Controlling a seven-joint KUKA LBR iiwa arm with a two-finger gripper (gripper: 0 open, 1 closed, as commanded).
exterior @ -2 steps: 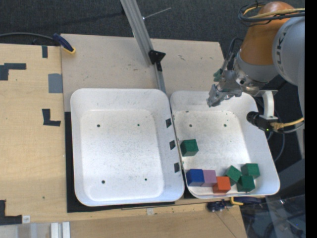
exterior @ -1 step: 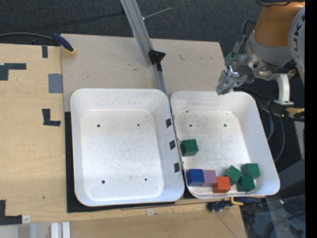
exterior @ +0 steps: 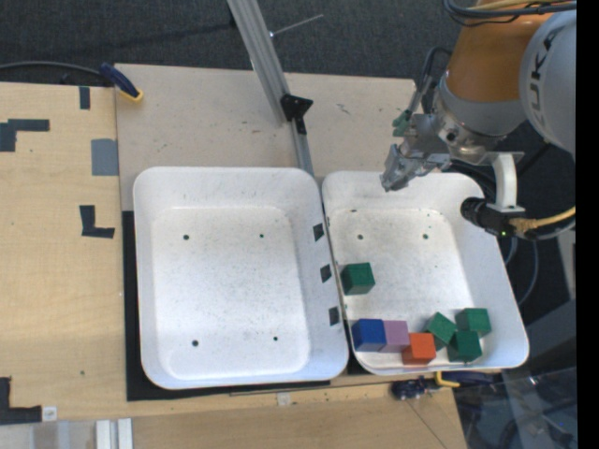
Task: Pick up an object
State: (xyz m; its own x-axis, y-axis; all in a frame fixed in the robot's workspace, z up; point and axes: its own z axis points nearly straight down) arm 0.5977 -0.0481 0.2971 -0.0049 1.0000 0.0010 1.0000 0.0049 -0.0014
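Roughly, near to far:
near cluster: small matte cubes bunched in the right bin's near corner, namely blue cube [exterior: 369,334], lilac cube [exterior: 396,333], orange cube [exterior: 421,348], and three dark green cubes [exterior: 465,334]; blue and lilac touch, orange sits just in front of lilac
lone cube: green cube [exterior: 357,278], alone near the right bin's left wall, mid-depth, well apart from the cluster
right bin [exterior: 487,251]: shallow white plastic, rounded corners, floor speckled with fine dark dust, a few small dark dots
left bin [exterior: 150,251]: same white moulded plastic, same speckling, four dark dots on floor; edge touches right bin, black clips along the shared rim
bench [exterior: 56,279]: pale wood-look board, grey and black tape patches at left
claw [exterior: 401,172]: dark metal, over the right bin's far rim, nothing seen between the fingers; released or clenched, cannot tell
arm [exterior: 501,54]: glossy orange band above grey wrist, black cables looped around; grey shell shows partial lettering "KU"
far: slanted aluminium rail [exterior: 257,40], dark carpet behind
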